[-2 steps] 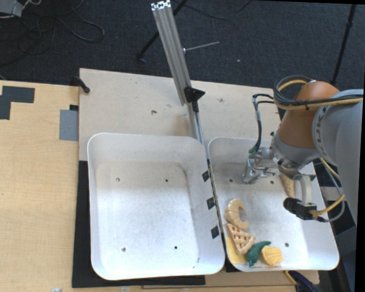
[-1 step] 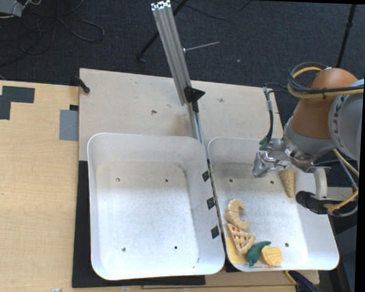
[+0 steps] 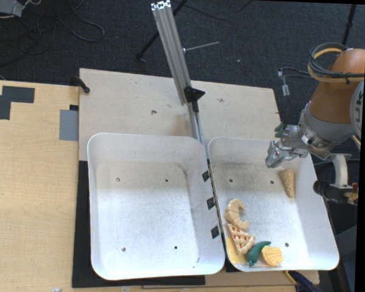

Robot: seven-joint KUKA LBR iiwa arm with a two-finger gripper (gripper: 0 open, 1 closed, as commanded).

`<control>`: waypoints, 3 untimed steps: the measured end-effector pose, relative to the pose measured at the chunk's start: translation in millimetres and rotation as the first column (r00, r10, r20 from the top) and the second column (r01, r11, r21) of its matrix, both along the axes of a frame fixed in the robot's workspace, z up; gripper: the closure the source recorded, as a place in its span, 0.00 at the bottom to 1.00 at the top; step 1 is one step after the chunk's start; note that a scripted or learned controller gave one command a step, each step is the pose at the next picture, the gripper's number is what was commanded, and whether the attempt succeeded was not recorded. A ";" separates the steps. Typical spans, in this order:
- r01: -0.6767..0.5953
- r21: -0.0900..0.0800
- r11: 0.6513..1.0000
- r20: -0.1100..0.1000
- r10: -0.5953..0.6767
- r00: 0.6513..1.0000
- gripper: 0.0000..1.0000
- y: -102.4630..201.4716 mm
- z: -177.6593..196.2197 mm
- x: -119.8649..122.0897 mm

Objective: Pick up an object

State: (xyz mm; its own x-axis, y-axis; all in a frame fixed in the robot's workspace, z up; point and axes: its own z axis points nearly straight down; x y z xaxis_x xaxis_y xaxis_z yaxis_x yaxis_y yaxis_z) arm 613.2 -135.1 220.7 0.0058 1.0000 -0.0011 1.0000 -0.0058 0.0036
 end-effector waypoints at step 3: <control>-0.010 0.004 1.000 -0.009 0.010 1.000 1.00 102.1 8.4 -2.2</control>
